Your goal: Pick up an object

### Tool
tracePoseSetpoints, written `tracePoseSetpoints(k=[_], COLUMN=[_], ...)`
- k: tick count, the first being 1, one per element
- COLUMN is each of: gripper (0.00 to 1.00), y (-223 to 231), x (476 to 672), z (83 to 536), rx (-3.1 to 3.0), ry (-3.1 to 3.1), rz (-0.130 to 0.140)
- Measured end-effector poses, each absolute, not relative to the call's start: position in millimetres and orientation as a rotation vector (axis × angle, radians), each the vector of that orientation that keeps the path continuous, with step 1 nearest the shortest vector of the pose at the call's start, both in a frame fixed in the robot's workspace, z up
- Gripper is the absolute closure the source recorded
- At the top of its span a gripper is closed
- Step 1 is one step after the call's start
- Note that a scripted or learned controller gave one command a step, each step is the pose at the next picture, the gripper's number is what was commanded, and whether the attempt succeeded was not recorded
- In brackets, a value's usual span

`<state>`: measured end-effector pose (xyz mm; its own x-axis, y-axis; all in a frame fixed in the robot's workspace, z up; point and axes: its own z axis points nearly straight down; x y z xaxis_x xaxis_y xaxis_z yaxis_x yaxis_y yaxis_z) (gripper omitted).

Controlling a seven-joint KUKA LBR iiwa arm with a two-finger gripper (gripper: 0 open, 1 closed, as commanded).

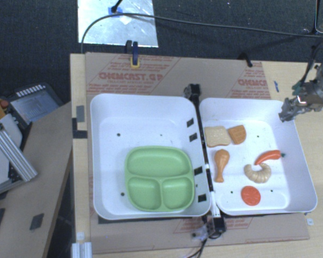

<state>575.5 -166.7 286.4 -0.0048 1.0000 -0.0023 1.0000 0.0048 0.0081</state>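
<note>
While the jaws (288,112) hang over the right bin's (296,144) far right rim, too small and blurred to tell their state, the arm is cut off at the right edge. Bread (217,136), drumstick (220,164), shrimp (258,172), chilli (267,156) and tomato slice (251,195) lie inside; "CHEMCAST" reads on the table's (167,71) far board.

— What do we list in the right bin (290,144)?
— We count six: bread slice (217,136) touching an orange-brown piece (237,134); drumstick (220,164) upright-lying; red chili (267,157) above a curled beige shrimp (258,172); red-orange disc (251,195) nearest the front.
</note>
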Motion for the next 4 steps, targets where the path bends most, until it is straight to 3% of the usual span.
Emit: tracePoseSetpoints(k=[2, 4], gripper=[1.0, 1.0], y=[-62, 58], x=[575.9, 564.5], z=[253, 239], rx=[2.212, 2.21], ry=[2.231, 2.234], rz=[0.002, 0.004])
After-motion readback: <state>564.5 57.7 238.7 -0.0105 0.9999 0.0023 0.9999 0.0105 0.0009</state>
